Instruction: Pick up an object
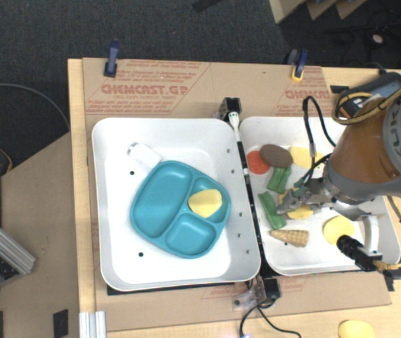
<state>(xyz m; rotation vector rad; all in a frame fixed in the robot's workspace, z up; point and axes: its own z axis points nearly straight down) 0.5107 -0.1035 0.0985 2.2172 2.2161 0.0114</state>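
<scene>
Grey gripper [295, 201] hovering low over green pieces [276, 196] near the right bin's [390, 248] left edge; finger state impossible to tell.

A tray [164, 206] is sitting in the left bin [109, 189]; toy foods [276, 155] are lying clustered in the right bin [285, 263].

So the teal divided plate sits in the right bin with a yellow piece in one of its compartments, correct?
Not quite. The camera view shows the teal divided plate in the left bin, not the right one. The rest holds: a yellow piece does lie in one of its compartments.
</scene>
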